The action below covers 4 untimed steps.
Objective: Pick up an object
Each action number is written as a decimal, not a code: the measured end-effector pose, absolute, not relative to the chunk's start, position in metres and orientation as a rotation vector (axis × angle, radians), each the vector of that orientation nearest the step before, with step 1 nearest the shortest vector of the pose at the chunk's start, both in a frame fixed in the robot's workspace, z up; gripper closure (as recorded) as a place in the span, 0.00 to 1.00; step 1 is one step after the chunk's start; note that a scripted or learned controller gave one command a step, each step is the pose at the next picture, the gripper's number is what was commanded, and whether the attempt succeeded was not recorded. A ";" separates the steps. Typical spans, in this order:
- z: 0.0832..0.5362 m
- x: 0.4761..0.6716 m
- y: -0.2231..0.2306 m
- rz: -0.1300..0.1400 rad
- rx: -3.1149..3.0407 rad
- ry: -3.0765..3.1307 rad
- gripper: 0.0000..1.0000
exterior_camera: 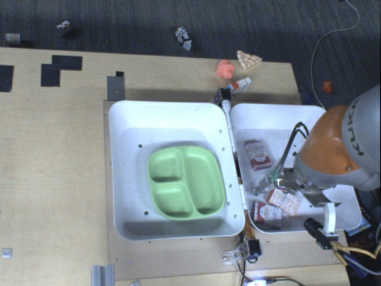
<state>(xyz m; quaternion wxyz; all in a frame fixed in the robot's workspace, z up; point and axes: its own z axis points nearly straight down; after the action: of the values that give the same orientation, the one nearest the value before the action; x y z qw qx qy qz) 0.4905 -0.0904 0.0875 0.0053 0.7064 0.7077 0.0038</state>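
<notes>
Packets lie in the right bin (262,115): a red and white packet (257,154) near the middle, a checked packet (284,201) lower down, and a dark packet (267,214) by the front wall. The gripper (280,182) hangs low just above the checked one, likely to grab it. I cannot tell if it has hold of anything. No words on the packets are clear enough to read. The left bin (125,159) holds a green tray (186,180) lying flat.

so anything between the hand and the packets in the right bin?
Nothing visible. The hand is already low in the right bin, right over the red-and-white packet and beside the dark packet. A third packet lies apart, farther back.
</notes>
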 end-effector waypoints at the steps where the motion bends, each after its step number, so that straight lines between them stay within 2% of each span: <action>1: 0.099 0.493 -0.090 0.018 2.206 2.214 1.00; 2: 0.099 0.493 -0.090 0.017 2.206 2.215 0.00; 3: 0.109 0.494 -0.090 0.022 2.201 2.215 1.00; 4: 0.231 0.606 -0.107 0.007 2.212 2.223 1.00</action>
<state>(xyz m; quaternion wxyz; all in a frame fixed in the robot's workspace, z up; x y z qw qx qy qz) 0.6063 -0.1070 0.2310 0.0028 0.7052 0.7090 0.0021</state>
